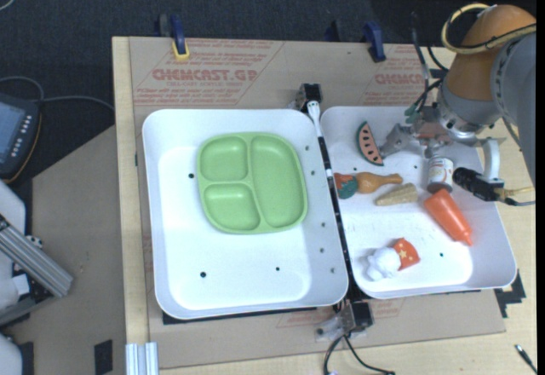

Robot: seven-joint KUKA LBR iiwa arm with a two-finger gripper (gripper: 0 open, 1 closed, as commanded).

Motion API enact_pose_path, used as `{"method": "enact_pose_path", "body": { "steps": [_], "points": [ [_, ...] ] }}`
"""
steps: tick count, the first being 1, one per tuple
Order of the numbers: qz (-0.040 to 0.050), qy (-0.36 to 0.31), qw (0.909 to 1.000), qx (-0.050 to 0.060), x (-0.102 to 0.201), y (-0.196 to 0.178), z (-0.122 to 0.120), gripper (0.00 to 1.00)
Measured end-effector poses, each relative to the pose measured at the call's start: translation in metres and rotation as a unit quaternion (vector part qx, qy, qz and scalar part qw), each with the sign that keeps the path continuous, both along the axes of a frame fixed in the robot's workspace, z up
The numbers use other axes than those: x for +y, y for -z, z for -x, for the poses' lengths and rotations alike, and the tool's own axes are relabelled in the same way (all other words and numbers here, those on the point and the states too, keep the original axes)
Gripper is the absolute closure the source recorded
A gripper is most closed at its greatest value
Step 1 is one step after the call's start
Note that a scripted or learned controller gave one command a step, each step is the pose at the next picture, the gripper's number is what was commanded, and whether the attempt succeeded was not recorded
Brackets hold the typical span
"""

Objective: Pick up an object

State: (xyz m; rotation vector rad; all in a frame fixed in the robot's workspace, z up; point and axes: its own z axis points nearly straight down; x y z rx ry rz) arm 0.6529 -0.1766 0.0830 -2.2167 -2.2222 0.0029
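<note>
Fingers above carrot | carrot's long axis diagonal, tip lower-right

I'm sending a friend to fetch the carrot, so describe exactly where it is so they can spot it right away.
Look in the right bin, not the left one with the green tray. The carrot lies toward that bin's right side, just below a small white cup. It is the one bright orange cone, tapering toward the bin's lower right.
</note>
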Motion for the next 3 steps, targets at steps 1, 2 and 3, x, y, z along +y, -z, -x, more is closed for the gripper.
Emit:
{"method": "enact_pose_path", "body": {
  "steps": [1,2,3],
  "points": [
    [0.0009,0.0,1.0,-0.002,0.0,-0.013,-0.001,1.0],
    [0.0015,0.001,1.0,-0.005,-0.004,-0.068,-0.012,1.0],
    [0.0014,0.001,1.0,-0.005,-0.001,-0.112,-0.014,1.0]
  ]
}}
